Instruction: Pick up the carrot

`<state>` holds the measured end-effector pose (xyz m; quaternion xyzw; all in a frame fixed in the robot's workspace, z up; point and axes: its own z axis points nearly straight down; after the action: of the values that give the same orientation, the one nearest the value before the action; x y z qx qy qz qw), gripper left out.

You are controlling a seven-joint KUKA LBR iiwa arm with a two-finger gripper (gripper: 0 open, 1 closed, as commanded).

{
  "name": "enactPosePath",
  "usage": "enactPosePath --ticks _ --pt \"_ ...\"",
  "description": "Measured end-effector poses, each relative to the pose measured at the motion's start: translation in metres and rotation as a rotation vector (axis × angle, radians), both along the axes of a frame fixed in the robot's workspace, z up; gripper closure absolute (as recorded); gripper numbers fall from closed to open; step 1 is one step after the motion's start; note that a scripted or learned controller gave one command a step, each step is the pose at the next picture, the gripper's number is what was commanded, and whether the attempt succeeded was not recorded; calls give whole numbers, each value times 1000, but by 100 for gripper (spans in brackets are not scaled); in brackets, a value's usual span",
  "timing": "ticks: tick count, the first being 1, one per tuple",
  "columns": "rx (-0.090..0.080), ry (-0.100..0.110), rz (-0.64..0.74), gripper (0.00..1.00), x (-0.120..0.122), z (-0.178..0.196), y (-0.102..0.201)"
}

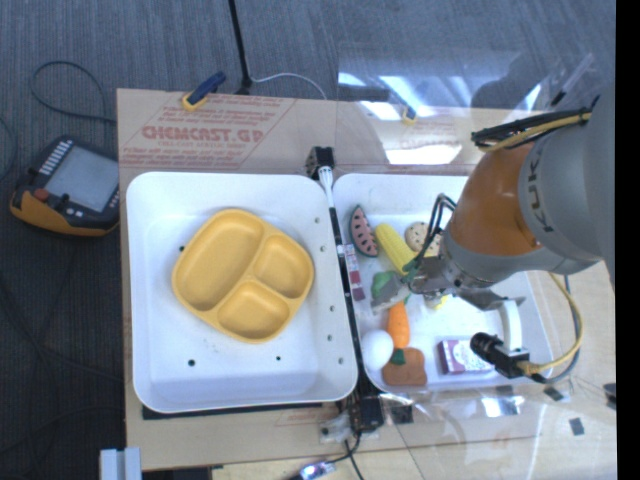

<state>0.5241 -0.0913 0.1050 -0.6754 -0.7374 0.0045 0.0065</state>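
Carrot (pixel 399 325) between egg (pixel 377 349) and claw (pixel 424 281)

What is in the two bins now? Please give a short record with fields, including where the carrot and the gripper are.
left bin: holds a yellow divided plate
right bin: holds the toy foods
carrot: near the front of the right bin, lying free
next to carrot: white egg, brown bread piece
other items: watermelon slice, corn cob, purple box
gripper: low over the right bin, just behind the carrot
carrot held: no
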Motion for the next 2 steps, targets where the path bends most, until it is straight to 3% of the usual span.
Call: enactPosePath --ticks 1,2 --pt "-2 -35 -240 0 -33 -14 -12" --pt "-5 -35 -242 100 -33 -5 -13"
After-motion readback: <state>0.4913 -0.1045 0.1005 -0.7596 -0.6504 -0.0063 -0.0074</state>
